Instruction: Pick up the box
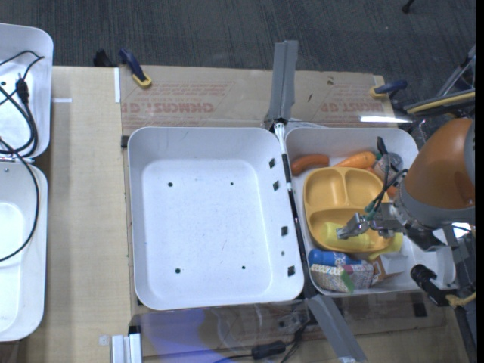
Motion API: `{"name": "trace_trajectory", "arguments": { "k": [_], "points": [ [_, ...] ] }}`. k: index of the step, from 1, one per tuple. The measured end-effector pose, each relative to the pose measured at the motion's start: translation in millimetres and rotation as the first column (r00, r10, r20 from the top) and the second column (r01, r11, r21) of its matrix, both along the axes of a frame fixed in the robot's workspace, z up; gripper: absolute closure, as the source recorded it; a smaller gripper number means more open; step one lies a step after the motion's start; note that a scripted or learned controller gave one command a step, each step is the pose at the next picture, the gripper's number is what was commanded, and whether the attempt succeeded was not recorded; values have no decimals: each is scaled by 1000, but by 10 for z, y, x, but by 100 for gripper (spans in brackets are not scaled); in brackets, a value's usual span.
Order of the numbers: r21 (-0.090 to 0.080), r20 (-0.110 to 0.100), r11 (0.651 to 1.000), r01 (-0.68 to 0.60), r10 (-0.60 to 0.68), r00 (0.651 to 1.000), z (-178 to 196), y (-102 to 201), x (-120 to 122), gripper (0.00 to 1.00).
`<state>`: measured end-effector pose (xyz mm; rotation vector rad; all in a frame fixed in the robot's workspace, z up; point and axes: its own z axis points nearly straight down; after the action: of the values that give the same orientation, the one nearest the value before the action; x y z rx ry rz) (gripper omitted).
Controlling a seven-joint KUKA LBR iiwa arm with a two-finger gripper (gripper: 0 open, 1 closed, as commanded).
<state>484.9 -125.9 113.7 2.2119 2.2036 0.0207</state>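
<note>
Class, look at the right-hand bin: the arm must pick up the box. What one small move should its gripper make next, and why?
Probably shift toward the bin's near edge. The two-finger gripper hovers over the yellow divided plastic plate, while the printed cardboard box lies beyond the plate's near rim, apart from the gripper.
</note>
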Motion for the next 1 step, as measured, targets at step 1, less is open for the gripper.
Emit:
{"name": "trace_trajectory", "arguments": {
  "k": [1],
  "points": [
    [2, 7, 1000, -1, 1, 1000, 118, 19, 32, 100]
  ]
}}
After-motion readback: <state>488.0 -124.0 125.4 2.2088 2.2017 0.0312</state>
